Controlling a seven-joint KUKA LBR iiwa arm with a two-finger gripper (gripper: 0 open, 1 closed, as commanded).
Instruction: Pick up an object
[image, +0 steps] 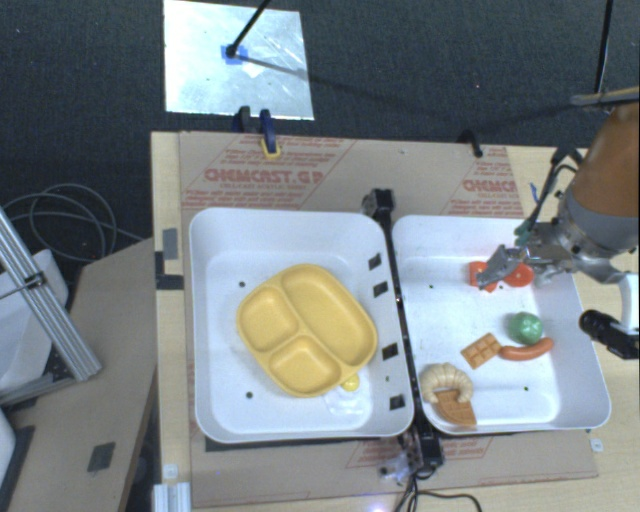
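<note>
Tool over right bin, red object partly hidden beneath; tool state unclear; arm cut off at right.

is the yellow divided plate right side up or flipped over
Right side up. The yellow plate lies flat in the left bin with its three hollow sections and raised dividers facing up.

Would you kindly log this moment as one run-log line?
end effector: over right bin, at red object | grasp: unconfirmed | left bin: yellow divided plate
</note>
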